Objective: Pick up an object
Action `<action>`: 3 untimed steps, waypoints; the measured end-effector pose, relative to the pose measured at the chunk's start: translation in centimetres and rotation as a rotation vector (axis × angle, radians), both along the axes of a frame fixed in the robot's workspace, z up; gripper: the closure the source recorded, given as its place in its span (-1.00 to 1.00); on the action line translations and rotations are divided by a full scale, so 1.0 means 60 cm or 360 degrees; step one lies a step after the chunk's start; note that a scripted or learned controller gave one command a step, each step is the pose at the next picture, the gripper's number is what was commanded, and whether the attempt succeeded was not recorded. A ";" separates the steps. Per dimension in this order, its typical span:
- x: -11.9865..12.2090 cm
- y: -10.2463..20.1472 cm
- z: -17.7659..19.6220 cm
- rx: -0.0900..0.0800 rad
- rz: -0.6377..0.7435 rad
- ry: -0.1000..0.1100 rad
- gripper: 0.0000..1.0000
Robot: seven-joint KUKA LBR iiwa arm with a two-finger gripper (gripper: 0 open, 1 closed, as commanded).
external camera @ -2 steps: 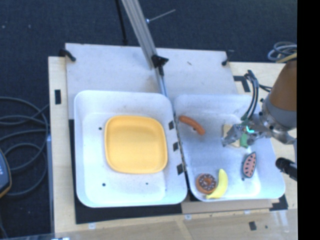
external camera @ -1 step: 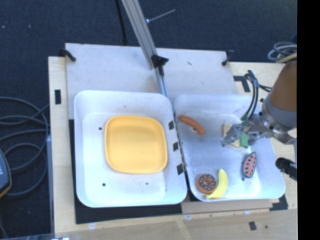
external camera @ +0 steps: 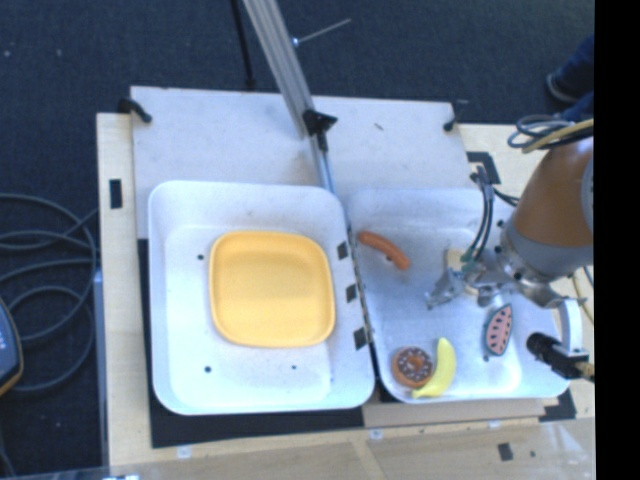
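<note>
Objects for picking lie in the right-hand shallow white bin (external camera: 400,213): an orange sausage-shaped toy (external camera: 384,249) toward ten o'clock, a round brown doughnut-like toy (external camera: 411,366) touching a yellow banana (external camera: 442,368) at six o'clock, and a red watermelon slice (external camera: 498,330) at four o'clock. The gripper (external camera: 446,290) hangs over the bin's middle, nothing visibly between its fingers, and I cannot tell whether they are parted. This looks like the approach step; next it must settle over one piece, perhaps the sausage or the slice, and descend squarely.

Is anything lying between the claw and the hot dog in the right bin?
Nothing visible does. The claw hangs over bare floor of the right bin, and the hot dog lies up-left of it with only white floor between. The donut and banana sit lower, off that line.
</note>
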State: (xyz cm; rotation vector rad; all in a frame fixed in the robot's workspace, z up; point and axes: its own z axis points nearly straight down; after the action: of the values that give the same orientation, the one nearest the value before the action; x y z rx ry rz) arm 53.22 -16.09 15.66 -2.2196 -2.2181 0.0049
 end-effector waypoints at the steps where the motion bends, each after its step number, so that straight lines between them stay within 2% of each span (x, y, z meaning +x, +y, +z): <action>1: -0.002 -0.001 -0.087 0.0000 0.0000 -0.0001 -1.00; 2: 0.001 -0.001 -0.066 0.0000 -0.0002 -0.0011 1.00; 3: 0.001 -0.006 0.039 -0.0003 0.0001 -0.0017 1.00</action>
State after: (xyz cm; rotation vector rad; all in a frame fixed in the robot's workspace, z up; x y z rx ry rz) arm 53.27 -16.45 17.97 -2.2252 -2.2248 -0.0051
